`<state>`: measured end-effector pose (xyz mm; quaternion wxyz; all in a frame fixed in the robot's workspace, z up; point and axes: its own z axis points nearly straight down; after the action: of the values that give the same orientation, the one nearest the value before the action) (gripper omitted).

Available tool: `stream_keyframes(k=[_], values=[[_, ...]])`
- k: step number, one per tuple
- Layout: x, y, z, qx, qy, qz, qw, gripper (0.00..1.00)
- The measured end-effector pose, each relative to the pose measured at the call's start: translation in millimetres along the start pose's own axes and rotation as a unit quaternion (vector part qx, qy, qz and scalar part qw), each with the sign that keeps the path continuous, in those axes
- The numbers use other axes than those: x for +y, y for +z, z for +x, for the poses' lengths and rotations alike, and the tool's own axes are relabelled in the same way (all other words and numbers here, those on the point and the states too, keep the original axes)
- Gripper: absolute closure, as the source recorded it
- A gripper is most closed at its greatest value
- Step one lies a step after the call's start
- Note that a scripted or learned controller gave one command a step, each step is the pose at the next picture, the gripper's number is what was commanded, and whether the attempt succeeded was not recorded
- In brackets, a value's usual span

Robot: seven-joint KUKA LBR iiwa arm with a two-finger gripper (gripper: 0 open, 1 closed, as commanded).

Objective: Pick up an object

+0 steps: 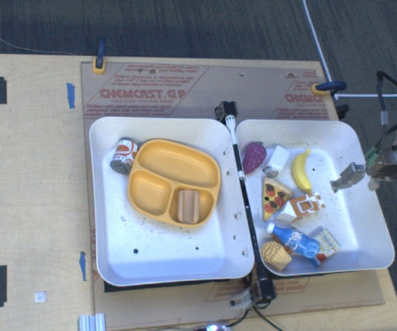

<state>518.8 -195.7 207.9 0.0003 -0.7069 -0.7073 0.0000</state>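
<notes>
While my gripper (pixel 350 176) hangs over the right rim of the right bin (pixel 364 254), I log the layout. Whether it is spread or pressed together I cannot tell at this angle; nothing shows between the fingers.

Right bin, candidates for the pick: a yellow banana (pixel 301 170) stands nearest me, just left of the gripper, with bare white floor between it and the right wall. A purple grape-like toy (pixel 254 156) lies against the left wall by the centre divider. A small white block (pixel 278 160) sits between grapes and banana. A pizza slice (pixel 274 198) lies below them, touching an orange-and-white toy (pixel 304 205). A blue bottle (pixel 296 243) lies tilted near the front edge, beside a waffle-like biscuit (pixel 276 254) in the front left corner and a pale card (pixel 327 241).

Open room: the right strip of this bin, from the banana down to the front right corner.

Left bin (pixel 115 254): a yellow divided plate (pixel 158 158) in the middle, a brown block (pixel 188 205) in its lower right compartment, and a soda can (pixel 123 155) touching the plate's upper left rim.
</notes>
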Motion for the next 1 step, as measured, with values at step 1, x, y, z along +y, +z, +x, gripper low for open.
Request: stream_keyframes(k=[1], values=[[3.7, 99.4, 6.1, 0.0, 0.0, -0.007, 1.0, 0.0]])
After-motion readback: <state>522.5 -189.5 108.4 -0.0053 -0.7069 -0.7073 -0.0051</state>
